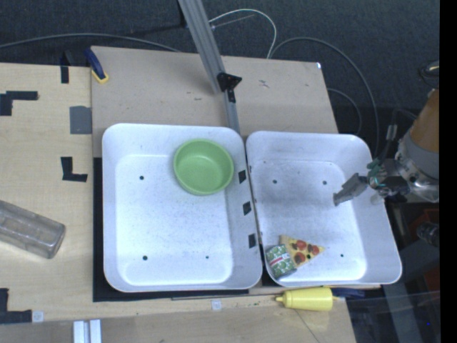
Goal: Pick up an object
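Note:
A green bowl (203, 166) sits upright in the left bin (121, 213), near its far right corner. In the right bin (371, 259) a pizza-slice toy (303, 249) lies near the front edge, with a small green packet (280, 261) touching its left end. My gripper (350, 189) hangs over the right side of the right bin, well apart from the pizza slice and nothing visible in it. The arm enters from the right edge.
A yellow bottle (308, 299) lies on the bench just in front of the right bin. A clear plastic cylinder (28, 229) rests on the table at far left. A grey pole (203, 38) slants down to the bins' far junction. Cables loop behind the right bin.

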You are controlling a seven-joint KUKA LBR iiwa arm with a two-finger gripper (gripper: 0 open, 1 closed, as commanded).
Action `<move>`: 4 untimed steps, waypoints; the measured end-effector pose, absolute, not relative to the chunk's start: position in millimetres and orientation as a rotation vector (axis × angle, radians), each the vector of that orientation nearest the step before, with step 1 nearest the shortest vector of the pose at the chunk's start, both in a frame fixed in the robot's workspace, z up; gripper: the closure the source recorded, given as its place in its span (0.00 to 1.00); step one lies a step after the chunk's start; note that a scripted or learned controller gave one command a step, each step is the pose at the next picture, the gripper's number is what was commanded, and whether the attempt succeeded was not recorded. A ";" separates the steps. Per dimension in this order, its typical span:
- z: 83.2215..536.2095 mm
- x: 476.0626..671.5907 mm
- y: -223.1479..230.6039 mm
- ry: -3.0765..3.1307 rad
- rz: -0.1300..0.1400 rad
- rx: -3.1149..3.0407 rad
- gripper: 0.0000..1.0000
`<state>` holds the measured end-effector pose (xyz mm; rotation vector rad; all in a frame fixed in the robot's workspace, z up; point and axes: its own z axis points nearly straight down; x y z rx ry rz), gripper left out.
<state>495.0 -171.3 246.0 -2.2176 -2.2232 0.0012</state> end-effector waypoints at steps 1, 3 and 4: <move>246.1 495.0 -171.5 -2.223 0.001 -2.218 0.00; 140.1 501.1 -173.3 -2.219 0.006 -2.217 0.00; 89.7 501.4 -173.1 -2.223 0.001 -2.221 0.00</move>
